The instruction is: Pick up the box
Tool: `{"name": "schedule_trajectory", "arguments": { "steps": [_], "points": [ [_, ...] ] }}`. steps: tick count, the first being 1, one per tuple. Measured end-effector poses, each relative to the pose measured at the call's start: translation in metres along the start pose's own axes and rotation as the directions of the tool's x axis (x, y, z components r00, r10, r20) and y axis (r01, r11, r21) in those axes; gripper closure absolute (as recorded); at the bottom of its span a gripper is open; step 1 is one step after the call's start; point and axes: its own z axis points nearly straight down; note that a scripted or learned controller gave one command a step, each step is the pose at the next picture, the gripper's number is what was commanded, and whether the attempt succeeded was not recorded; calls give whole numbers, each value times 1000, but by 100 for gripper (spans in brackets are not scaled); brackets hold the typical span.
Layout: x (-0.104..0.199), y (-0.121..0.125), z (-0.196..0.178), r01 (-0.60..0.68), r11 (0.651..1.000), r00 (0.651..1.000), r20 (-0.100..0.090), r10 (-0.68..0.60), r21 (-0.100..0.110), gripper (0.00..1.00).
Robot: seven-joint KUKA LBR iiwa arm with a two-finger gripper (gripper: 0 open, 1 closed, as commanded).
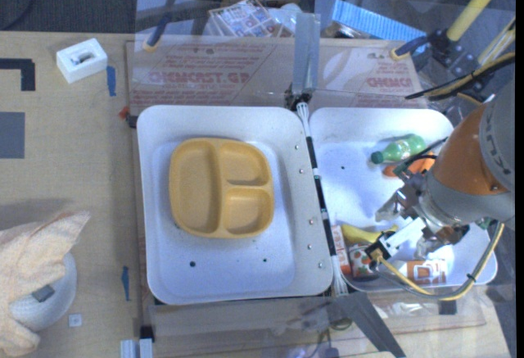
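Below the gripper [407, 240] I see a small orange-and-white carton box [425, 271]; I cannot tell its grip state.

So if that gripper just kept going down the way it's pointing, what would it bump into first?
Probably the box lying in the near corner of the right bin, beside a banana; the gripper points down towards it, though depth is hard to judge.

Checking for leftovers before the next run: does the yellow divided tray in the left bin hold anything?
Empty. The yellow divided tray sits flat in the left bin, and all its compartments show bare yellow floor with nothing lying in them.
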Motion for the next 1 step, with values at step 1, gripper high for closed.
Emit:
{"name": "schedule_trajectory", "arguments": {
  "steps": [1],
  "points": [
    [-4,17,15,-258,966,966,-16,258,-14,0]
  ]
}}
